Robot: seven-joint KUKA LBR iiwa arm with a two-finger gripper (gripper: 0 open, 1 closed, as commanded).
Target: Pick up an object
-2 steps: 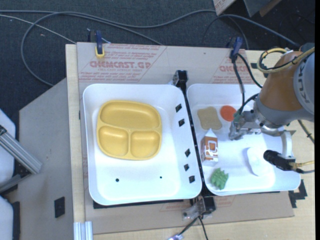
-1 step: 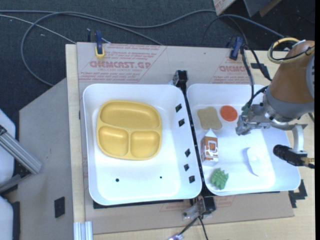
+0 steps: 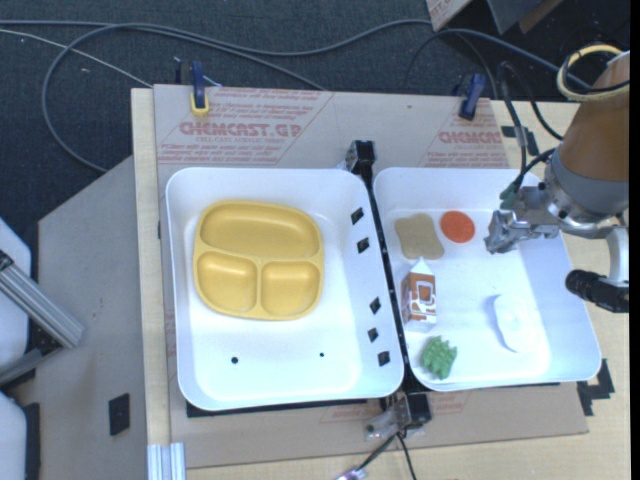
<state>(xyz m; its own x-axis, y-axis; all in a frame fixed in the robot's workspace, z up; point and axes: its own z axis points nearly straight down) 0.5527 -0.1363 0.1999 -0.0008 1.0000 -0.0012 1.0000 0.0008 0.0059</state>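
Note:
In the right bin (image 3: 570,363) lie a tan flat piece (image 3: 418,235), an orange-red disc (image 3: 458,227), a small brown and white carton (image 3: 419,295), a green leafy toy (image 3: 438,356) and a white oval object (image 3: 512,323). My gripper (image 3: 505,233) hangs over the bin's upper right part, just right of the orange-red disc and apart from it. Nothing shows between its fingers.
The left bin (image 3: 190,358) holds a yellow three-compartment tray (image 3: 259,259). A black divider with clips (image 3: 377,268) runs between the bins. Blue clamps (image 3: 200,86) sit at the board's back edge. Cables cross the dark floor behind.

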